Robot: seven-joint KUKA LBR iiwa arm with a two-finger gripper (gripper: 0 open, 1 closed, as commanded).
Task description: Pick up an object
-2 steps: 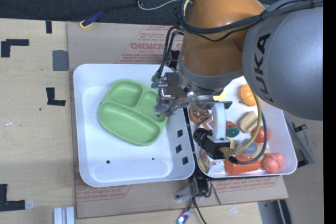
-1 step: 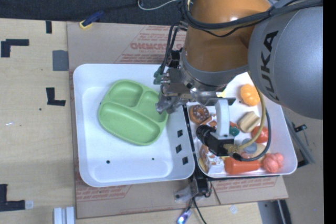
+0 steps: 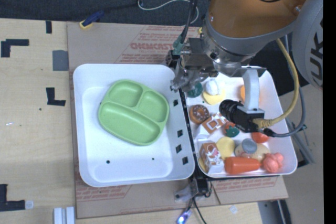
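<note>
My gripper [image 3: 185, 80] hangs low over the top left corner of the right bin [image 3: 281, 113], close to the wall between the two bins. A small teal object [image 3: 196, 90] lies right beside its tip; whether it is gripped cannot be made out. Toy foods fill the right bin: a brown donut [image 3: 199, 113], a waffle piece [image 3: 214, 124], a pale yellow piece [image 3: 212, 97], a yellow lemon [image 3: 227, 147], an orange carrot [image 3: 242, 165], a pink piece [image 3: 272, 161] and a red one [image 3: 259, 137]. The big orange-banded arm hides the bin's far part.
The left bin [image 3: 86, 128] holds a green divided plate [image 3: 134, 111]. A black cylinder [image 3: 234, 114] with a yellow cable on the arm hangs over the middle of the right bin. Both bins rest on cardboard [image 3: 105, 44].
</note>
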